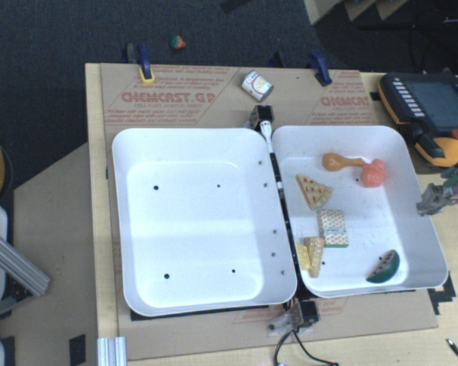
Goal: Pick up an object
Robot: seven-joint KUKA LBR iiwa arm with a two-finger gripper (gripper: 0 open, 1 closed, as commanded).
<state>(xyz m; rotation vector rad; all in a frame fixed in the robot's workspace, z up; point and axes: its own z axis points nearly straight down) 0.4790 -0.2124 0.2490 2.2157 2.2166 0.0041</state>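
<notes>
Desk [214, 90] sheet printed "CHEMCAST", orange spoon [343, 162] in right bin [420, 227] lying along the far edge, pincer [435, 198] at right rim, grip state unclear

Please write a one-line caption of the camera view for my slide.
Two white bins on a bench: the right bin holds toy food, including a waffle wedge, a pink ball and a watermelon slice.
</notes>
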